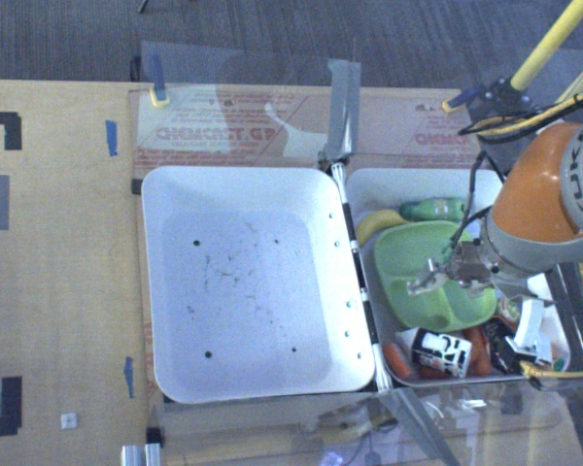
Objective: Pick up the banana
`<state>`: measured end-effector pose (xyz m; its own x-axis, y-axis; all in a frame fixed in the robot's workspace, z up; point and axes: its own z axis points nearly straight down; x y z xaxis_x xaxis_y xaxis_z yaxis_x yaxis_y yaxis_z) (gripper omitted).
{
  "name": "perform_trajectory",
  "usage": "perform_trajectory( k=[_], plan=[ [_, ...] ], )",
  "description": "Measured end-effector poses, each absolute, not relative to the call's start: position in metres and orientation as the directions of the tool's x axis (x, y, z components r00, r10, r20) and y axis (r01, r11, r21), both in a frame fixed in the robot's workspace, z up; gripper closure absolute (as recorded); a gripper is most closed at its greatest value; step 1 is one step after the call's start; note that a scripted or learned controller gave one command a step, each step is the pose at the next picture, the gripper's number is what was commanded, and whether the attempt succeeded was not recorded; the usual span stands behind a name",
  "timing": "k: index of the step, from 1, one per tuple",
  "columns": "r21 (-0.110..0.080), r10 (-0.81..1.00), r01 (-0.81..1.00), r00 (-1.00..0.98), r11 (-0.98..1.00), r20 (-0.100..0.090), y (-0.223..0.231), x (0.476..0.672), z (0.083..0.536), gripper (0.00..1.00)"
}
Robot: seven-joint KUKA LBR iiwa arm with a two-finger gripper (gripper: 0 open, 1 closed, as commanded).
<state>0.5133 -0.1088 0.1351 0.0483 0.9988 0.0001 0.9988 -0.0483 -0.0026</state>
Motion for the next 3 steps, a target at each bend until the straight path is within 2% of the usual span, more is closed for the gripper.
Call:
perform_trajectory(
  k=[1, 2, 3],
  plan=[
    [0.024, 0.999, 0.998, 0.052, -0.052, -0.003, -0.096, 0.486, 0.095, 0.0],
    [0.0, 0.956, 0.956, 0.294, -0.294, 0.002, -0.117, 0.551, 0.089, 0.0],
    [-0.101, 0.995, 0.99, -0.098, 0.099, 0.018, -0.123, 0.586, 0.085, 0.0]
  ],
)
